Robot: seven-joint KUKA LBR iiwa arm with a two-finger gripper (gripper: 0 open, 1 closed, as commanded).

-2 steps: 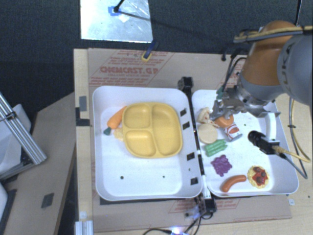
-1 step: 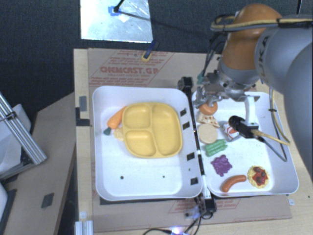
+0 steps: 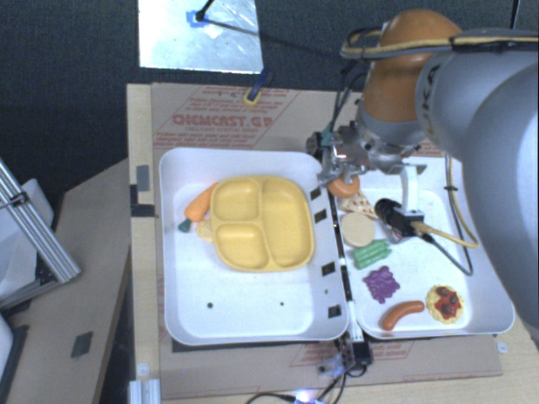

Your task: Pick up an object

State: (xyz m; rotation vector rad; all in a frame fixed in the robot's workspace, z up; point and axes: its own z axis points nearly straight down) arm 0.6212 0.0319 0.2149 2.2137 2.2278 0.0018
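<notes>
My gripper (image 3: 338,172) hangs low over the far left corner of the right bin (image 3: 482,286), close to the wall between the two bins. Directly under its tip is a small orange-brown rounded piece (image 3: 344,187); whether the gripper touches it is unclear. Toward the front of that bin lie a pale slice with red spots (image 3: 360,203), a beige round disc (image 3: 357,229), a green pea pod (image 3: 370,253), a purple grape bunch (image 3: 381,284), a sausage (image 3: 402,313) and a small round pizza (image 3: 445,303).
The left bin (image 3: 244,310) holds a yellow divided plate (image 3: 257,223) with a carrot (image 3: 199,203) at its left edge. The grey arm with its orange band (image 3: 404,66) covers the right bin's far right part. Cardboard (image 3: 219,118) lies beneath the bins.
</notes>
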